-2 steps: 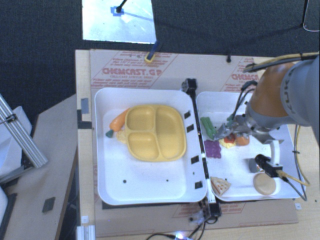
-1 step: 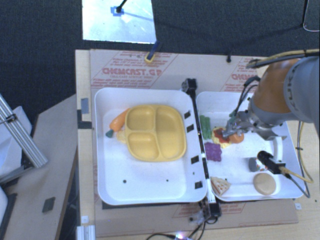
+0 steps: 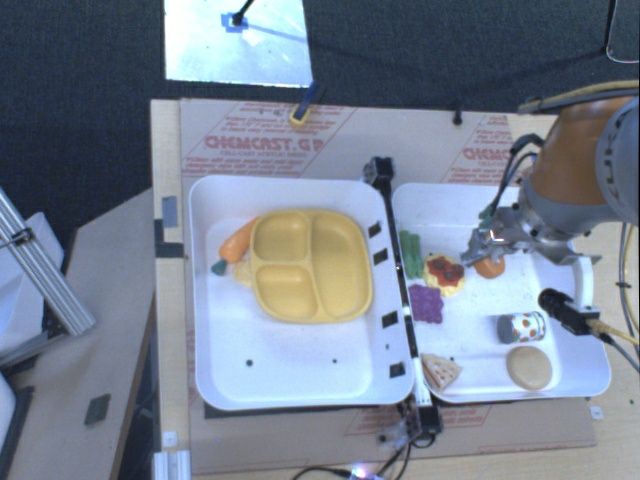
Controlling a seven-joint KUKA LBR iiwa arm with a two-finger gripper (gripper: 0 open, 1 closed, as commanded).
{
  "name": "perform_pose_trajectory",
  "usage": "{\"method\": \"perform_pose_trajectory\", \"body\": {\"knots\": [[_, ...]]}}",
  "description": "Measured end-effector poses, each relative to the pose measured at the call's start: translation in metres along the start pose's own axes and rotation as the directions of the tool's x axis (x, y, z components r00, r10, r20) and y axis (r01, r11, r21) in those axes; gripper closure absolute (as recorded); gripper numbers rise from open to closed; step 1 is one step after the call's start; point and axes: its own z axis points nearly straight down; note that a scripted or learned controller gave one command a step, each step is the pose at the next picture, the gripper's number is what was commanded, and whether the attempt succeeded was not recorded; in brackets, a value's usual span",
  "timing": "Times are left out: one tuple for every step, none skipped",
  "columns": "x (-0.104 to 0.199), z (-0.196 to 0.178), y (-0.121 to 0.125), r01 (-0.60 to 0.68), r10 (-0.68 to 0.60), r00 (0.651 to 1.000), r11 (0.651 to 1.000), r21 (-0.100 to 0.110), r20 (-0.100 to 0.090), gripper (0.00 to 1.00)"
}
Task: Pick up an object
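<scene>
In the right-hand white bin [image 3: 600,373], a small orange round object [image 3: 491,266] lies near the far wall, directly beneath the gripper [image 3: 487,241] of the grey arm [image 3: 585,173], which reaches in from the right with its orange band above the wrist. The gripper's metal tip sits just over the orange piece, touching or nearly touching its upper edge; whether it is clenched or released on it cannot be told from this angle.

Just beside the orange object, toward the divider, lies a yellow-and-red toy pizza [image 3: 445,273]. A green stick-shaped piece [image 3: 410,252] rests along the bin's left wall, and a purple bunch of grapes [image 3: 426,304] lies below the pizza. Nearer the front of the bin are a small can with a red-and-white label [image 3: 520,327] lying on its side, a tan round bun [image 3: 529,367], and a sandwich wedge [image 3: 440,371] in the front-left corner.

The left-hand white bin [image 3: 290,373] holds a yellow divided plate [image 3: 308,266] with three compartments, set near its middle. An orange carrot [image 3: 236,241] with a green end lies tilted against the plate's left edge.

Both bins rest side by side on a printed cardboard sheet [image 3: 270,140] atop the bench. A silvery square panel [image 3: 237,28] lies on the dark floor beyond.
</scene>
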Motion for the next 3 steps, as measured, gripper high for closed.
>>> {"method": "perform_pose_trajectory", "body": {"knots": [[-0.005, -0.044, 0.001, 0.002, -0.002, 1.0, 1.0, -0.001, 0.0, 1.0], [-0.005, -0.07, 0.002, 0.003, -0.003, 1.0, 1.0, 0.0, -0.001, 1.0], [0.045, -0.069, -0.01, 0.007, -0.007, 1.0, 1.0, 0.004, -0.002, 1.0]]}}
